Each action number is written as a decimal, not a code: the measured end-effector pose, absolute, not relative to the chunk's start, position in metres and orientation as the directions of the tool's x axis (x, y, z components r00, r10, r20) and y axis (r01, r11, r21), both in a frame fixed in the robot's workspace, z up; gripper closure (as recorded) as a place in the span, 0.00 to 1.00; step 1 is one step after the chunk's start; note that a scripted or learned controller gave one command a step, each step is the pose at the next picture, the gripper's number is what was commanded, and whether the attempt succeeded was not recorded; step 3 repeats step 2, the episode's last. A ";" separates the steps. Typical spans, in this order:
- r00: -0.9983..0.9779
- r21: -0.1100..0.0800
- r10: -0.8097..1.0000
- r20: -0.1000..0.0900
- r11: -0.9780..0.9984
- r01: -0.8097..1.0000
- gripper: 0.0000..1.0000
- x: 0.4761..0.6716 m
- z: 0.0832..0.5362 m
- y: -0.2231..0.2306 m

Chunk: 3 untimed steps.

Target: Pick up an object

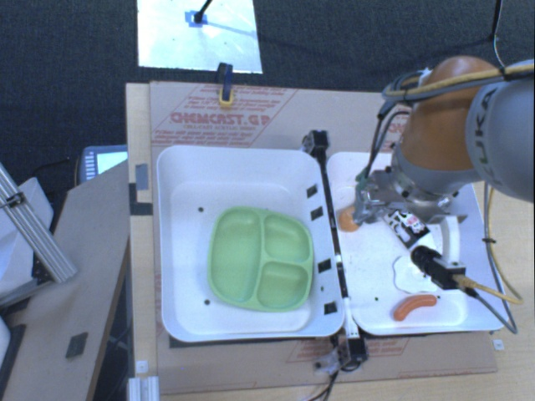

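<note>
My gripper (364, 211) hangs low over the left part of the right bin (468, 316), below the arm's grey wrist and orange band. A small round orange object (346, 221) lies on the bin floor just left of the gripper, touching it or nearly so. An orange-red sausage (415, 307) rests near the bin's front edge. A flat white piece (407, 280) lies just behind the sausage. The arm hides much of the bin's back half.
The left bin (184, 224) holds a light green divided plate (260, 259). A black divider with clips (328, 232) runs between the bins. A black connector with a yellow cable (436, 267) hangs off the arm over the right bin.
</note>
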<state>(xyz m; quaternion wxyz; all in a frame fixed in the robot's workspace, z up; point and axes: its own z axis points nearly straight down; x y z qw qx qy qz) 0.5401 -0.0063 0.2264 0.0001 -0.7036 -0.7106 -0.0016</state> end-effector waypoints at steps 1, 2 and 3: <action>-0.010 0.003 1.000 0.003 0.010 1.000 1.00 0.562 0.235 0.048; -0.010 0.002 1.000 0.002 0.010 1.000 1.00 0.583 0.224 0.102; -0.010 0.002 1.000 0.002 0.010 1.000 1.00 0.583 0.224 0.102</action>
